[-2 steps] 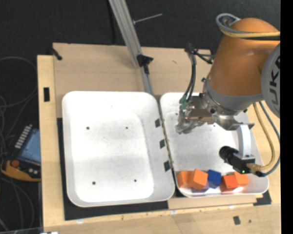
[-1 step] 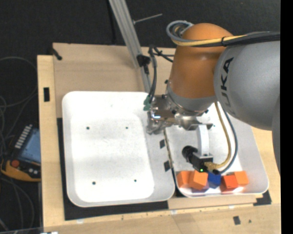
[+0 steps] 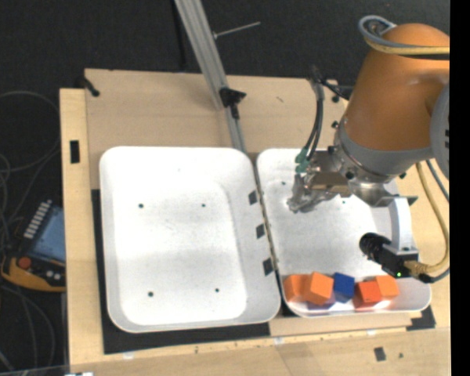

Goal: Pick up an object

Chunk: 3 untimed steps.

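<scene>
Several blocks lie in a row along the near edge of the right bin: an orange block at the left, a blue block in the middle, and another orange block at the right. My gripper hangs over the upper left part of the right bin, well behind the blocks and apart from them. Nothing shows between its fingers. The arm's large orange and grey body covers the bin's far right part.
The left bin lies beside the right one. A grey metal pole slants up from between the bins at the back. Cables and a handheld controller lie off the bench at the left.
</scene>
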### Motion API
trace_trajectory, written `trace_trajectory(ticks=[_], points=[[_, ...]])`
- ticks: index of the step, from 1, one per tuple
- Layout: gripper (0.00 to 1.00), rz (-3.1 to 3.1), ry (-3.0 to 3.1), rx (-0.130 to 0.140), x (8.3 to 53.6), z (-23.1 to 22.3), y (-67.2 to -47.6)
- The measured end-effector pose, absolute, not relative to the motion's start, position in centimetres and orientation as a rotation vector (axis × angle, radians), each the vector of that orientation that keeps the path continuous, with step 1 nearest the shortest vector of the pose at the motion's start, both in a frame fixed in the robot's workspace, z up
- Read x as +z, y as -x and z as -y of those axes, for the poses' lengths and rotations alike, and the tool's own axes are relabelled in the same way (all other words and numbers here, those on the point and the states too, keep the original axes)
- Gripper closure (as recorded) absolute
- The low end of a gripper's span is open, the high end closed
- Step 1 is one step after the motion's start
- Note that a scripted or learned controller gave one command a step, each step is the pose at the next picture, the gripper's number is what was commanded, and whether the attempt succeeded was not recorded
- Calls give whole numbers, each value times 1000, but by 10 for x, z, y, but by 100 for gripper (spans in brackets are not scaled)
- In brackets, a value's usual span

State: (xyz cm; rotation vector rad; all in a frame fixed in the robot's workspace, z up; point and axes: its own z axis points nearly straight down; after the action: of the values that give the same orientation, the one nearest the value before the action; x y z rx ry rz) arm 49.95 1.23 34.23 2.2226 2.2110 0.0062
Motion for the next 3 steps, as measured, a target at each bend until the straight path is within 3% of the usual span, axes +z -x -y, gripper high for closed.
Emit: trace_trajectory(ticks=[1, 2, 3], points=[[0, -2222, -2218, 0, 339, -16, -500], [0, -2220, -2211, 14, 496, -19, -485], [0, -2222, -2212, 8, 536, -20, -486]])
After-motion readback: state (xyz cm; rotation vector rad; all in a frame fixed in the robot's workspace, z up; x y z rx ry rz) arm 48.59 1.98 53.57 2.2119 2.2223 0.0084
